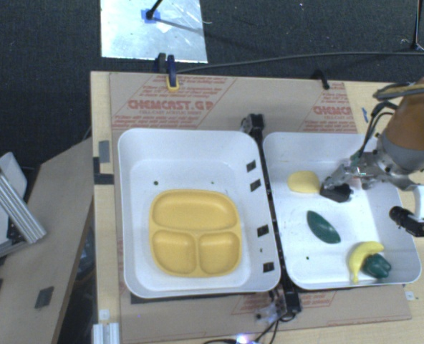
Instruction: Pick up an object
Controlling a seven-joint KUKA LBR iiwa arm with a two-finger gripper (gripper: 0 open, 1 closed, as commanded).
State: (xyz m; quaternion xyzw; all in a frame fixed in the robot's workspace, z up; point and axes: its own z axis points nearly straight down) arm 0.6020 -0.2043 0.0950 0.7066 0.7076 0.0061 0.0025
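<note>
The end effector [337,190], grip state unclear, hovers beside the pale yellow object [304,182]; next, descend and close.

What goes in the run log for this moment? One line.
gripper: low in right white bin | beside pale yellow rounded object | grasp: unconfirmed | dark green oval object: untouched

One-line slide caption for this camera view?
KUKA arm's end effector hovers in the right bin beside a pale yellow object; yellow divided tray fills the left bin.
</note>
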